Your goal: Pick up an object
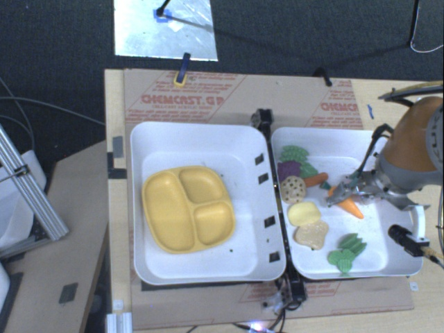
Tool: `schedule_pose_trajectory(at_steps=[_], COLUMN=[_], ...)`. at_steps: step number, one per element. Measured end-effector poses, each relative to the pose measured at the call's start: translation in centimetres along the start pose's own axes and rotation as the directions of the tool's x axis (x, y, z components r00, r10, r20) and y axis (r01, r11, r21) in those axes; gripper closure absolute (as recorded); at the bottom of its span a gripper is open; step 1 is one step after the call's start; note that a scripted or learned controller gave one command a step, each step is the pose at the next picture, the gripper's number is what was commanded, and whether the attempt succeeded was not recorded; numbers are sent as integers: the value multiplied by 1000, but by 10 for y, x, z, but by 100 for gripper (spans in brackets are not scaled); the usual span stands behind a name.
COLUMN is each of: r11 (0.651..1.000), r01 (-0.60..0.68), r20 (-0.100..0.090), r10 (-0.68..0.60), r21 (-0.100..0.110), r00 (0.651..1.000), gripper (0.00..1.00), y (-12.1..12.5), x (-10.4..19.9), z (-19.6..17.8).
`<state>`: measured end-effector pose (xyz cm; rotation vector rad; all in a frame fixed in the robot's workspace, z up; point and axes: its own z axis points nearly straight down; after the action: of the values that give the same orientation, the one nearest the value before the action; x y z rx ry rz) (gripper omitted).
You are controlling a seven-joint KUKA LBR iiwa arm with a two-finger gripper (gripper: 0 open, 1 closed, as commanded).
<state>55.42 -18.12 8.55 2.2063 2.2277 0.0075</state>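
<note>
My gripper (pixel 341 195) is low in the right bin (pixel 397 263), near its middle. Just beside and below it on the bin floor lies an orange carrot piece (pixel 354 208); I cannot tell if they touch. A smaller carrot with a green top (pixel 316 180) lies to the gripper's left. Further left are a green leafy piece (pixel 294 152), a purple piece (pixel 288 168) and a round tan piece with dark holes (pixel 293 187). A pale yellow round piece (pixel 303 213), a beige piece (pixel 311 235) and a green leafy piece (pixel 346 251) lie nearer the front.
The left bin (pixel 156 144) holds a yellow divided plate (pixel 187 208). A black-clipped divider (pixel 272 189) runs between the bins. The arm (pixel 415 151) comes in over the right bin's right side. An aluminium frame (pixel 28 186) stands off the bench at left.
</note>
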Motion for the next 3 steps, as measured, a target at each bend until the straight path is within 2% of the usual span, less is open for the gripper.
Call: schedule_pose_trajectory(at_steps=[1, 2, 3], r11=[1000, 1000, 1000], r01=[-8, -8, 4], r20=[-4, -1, -3], r10=[9, 8, -4], r21=[13, 5, -4], r00=[1000, 1000, 1000], gripper=[0, 100, 100], y=[-70, -65, -42], x=[40, 37, 112], z=[1, -10, -105])
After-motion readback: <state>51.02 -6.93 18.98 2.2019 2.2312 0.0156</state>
